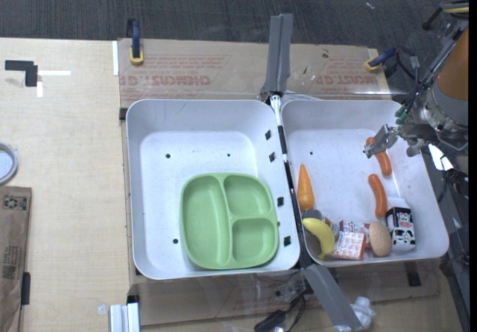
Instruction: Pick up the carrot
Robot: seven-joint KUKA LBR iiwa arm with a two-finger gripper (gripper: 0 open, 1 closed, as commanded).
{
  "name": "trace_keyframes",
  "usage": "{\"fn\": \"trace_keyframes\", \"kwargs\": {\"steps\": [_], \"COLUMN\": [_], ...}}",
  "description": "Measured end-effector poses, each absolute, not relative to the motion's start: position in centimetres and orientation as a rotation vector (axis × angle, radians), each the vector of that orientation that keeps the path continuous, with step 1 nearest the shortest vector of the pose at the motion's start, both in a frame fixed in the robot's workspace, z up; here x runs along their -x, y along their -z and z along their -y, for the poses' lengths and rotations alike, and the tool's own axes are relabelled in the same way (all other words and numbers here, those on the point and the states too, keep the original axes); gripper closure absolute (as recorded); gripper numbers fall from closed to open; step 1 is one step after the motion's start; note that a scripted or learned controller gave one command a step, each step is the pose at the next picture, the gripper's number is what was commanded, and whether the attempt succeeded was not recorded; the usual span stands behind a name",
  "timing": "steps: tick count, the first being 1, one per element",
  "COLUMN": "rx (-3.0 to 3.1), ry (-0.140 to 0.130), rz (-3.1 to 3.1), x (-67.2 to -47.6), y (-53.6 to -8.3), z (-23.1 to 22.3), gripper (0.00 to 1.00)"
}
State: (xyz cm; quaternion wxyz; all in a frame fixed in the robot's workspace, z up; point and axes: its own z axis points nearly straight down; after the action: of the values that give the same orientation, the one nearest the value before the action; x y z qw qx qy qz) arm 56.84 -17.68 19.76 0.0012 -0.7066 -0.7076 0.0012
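Note:
The carrot (pixel 304 186) is orange and tapered, lying along the left wall of the right bin (pixel 335 125) with its tip pointing away from me. My gripper (pixel 398 142) hangs over the right side of that bin, well to the right of the carrot and just above a short orange sausage (pixel 384 163). Its fingers are spread apart and nothing sits between them.
A second sausage (pixel 378 193), a milk carton (pixel 401 227), a bread roll (pixel 379 239), a snack packet (pixel 349 241) and a banana (pixel 319 234) crowd the right bin's near edge. A green divided plate (pixel 229 220) lies in the left bin (pixel 149 174).

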Motion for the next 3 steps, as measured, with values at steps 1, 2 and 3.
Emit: {"fn": "trace_keyframes", "kwargs": {"steps": [1, 2, 3], "rx": [2.226, 2.23, 2.28], "ry": [-0.002, -0.003, -0.004], "rz": [2.216, 2.211, 2.16], "x": [-57.4, -57.4, -57.7], "y": [-9.1, -10.0, -19.1], "z": [9.5, 9.7, -2.9], "gripper": [0.0, 1.0, 1.0]}}
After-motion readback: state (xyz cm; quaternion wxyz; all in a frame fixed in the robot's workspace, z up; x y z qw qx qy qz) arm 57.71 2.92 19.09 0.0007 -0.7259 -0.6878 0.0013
